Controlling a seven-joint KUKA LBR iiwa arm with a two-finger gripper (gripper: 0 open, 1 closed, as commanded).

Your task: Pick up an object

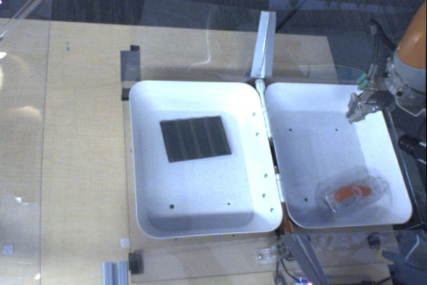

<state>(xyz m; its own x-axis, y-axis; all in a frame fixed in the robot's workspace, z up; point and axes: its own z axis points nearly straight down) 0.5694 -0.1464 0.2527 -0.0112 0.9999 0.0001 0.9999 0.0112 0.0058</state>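
Open white floor across most of the right bin, obstructed only by a clear packet with an orange item near its front right corner. In the left bin, a flat dark ridged pad centre-left, bare floor around it.

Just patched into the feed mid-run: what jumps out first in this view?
The dark ribbed slab lying flat in the left bin stands out most against the white. In the right bin, a clear packet with an orange piece inside lies near the front right corner. The gripper hangs over that bin's far right edge, apart from the packet.
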